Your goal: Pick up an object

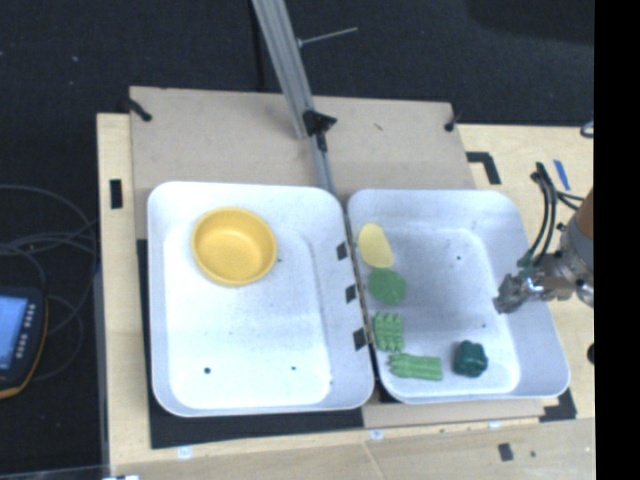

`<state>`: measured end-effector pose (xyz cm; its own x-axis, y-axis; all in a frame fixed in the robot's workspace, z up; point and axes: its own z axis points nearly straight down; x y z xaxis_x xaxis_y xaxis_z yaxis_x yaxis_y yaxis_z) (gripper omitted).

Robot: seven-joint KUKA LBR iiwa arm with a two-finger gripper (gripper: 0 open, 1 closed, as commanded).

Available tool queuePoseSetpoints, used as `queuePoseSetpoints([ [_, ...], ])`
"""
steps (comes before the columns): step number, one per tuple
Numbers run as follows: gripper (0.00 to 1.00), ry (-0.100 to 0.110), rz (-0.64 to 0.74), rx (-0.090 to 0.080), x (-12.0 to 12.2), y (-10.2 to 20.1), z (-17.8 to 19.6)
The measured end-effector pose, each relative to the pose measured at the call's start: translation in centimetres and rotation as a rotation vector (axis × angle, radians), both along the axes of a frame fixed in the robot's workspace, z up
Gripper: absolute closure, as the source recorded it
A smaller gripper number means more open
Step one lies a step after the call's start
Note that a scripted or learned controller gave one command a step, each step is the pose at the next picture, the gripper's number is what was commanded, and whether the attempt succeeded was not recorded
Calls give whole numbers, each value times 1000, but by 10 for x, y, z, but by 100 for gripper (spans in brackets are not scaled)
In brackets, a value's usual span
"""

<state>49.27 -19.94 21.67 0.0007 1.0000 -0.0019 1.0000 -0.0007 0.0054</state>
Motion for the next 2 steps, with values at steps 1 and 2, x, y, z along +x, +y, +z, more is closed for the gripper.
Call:
queuePoseSetpoints([
  [1, 100, 0, 0, 0, -3, -6, 44],
  [2, 100, 1, 1, 0, -2, -7, 83],
])
